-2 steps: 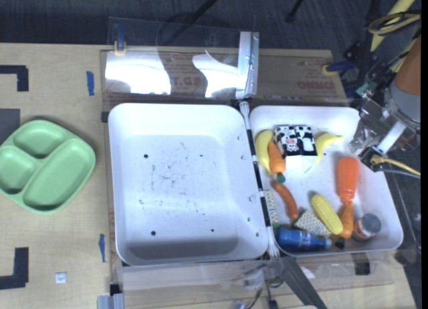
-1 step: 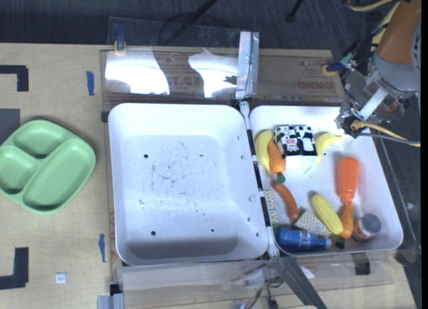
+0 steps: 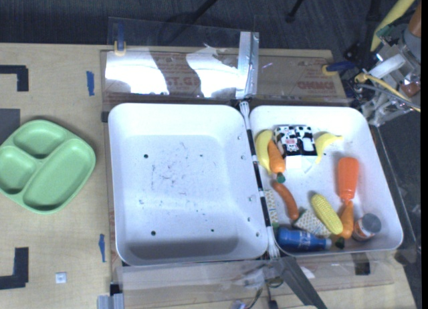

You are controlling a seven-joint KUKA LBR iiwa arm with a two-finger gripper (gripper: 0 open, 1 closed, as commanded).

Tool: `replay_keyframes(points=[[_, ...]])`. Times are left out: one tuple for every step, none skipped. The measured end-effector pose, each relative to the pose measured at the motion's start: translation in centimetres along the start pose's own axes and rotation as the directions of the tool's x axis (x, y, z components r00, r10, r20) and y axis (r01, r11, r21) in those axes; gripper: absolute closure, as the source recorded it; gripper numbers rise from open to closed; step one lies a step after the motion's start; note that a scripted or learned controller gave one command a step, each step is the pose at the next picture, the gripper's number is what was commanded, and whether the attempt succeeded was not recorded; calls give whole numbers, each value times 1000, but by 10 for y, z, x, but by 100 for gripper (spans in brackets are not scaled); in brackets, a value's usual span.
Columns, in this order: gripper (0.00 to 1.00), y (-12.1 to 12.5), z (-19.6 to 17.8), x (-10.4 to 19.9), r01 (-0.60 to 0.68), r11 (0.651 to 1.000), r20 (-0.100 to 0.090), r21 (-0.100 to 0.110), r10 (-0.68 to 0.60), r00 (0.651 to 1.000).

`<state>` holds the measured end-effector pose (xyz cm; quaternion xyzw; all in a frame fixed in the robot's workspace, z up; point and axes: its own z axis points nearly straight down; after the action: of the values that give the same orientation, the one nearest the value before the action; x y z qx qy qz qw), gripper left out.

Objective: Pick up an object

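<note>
From the overhead camera you see the two white bins side by side on the worktop [image 3: 53, 73]. The left bin [image 3: 180, 180] holds nothing to grasp; every candidate sits in the right bin [image 3: 381, 167]: a banana [image 3: 263, 147], a black-and-white patterned box [image 3: 294, 139], a second banana [image 3: 328, 142], a large carrot [image 3: 347, 177], a smaller carrot [image 3: 285, 197], a corn cob [image 3: 326, 213] and a blue bottle [image 3: 301, 239] along the near wall.

The arm's end is at the upper right edge [image 3: 394, 80], well apart from the objects. I judge the pick has not begun; you are at the approach step. The next move calls for travelling over the right bin and choosing an object with free space around it, such as the large carrot.

The claw itself is cut off and tangled with cables, so I cannot tell its state. A green divided plate [image 3: 47, 166] sits at the left.
</note>
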<state>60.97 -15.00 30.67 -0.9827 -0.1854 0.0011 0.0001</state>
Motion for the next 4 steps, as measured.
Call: replay_keyframes(points=[[100, 37, -121, -23, -90, 996, -1, 0, 90, 996], [0, 37, -121, -23, -90, 996, 0, 0, 90, 996], [0, 48, 31, -78, -172, 985, 1, 2, 172, 985], [0, 25, 116, -122, 23, 1000, 0, 2, -23, 1000]])
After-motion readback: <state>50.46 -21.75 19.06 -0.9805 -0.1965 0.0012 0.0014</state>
